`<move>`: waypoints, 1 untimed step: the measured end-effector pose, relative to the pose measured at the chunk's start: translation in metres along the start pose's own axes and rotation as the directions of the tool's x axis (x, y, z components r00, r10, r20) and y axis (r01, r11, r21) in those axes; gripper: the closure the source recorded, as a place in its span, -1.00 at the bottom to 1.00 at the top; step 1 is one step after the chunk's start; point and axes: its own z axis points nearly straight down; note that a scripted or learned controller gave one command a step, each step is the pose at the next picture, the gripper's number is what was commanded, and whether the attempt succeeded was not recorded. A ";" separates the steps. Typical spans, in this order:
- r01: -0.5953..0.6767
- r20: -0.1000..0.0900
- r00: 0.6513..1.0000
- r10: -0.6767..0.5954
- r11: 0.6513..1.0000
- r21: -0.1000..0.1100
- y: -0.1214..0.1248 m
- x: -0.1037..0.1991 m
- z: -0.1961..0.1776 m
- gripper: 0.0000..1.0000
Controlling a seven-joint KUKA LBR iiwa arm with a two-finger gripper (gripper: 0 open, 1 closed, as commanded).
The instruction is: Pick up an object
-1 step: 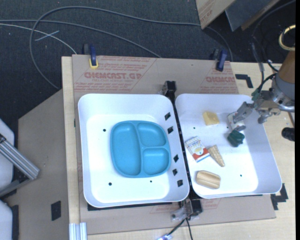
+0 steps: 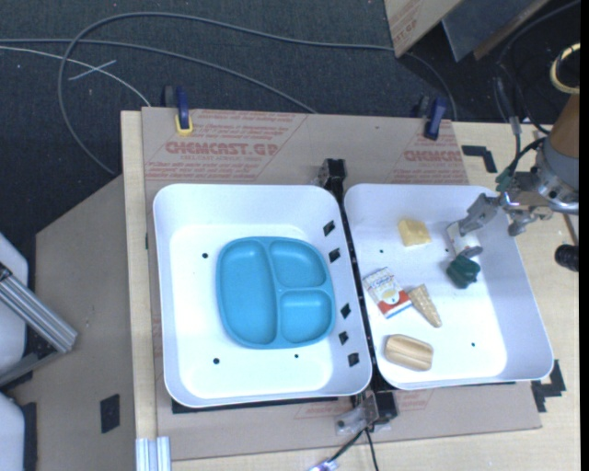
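In the right bin [image 2: 515, 304] lie several small items: a pale yellow wedge [image 2: 414, 232], a dark green lump [image 2: 463, 269], a small red and white carton [image 2: 386, 292], a tan cone [image 2: 426, 304] and a bread-like loaf [image 2: 408, 351]. My gripper [image 2: 463, 239] reaches in from the right and hangs over the bin's upper right part, just above the green lump and close to it. Nothing is seen held in it.
The left bin [image 2: 179, 276] holds a blue divided plate [image 2: 275, 291]. A row of black clips [image 2: 340, 276] marks the wall between the two bins. Cables and a cardboard box [image 2: 433, 18] lie beyond the bench's far edge.
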 end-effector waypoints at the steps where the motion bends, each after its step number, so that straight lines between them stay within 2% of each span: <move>1: -0.001 -0.001 1.000 0.001 1.000 0.003 -0.008 0.004 0.057 -1.00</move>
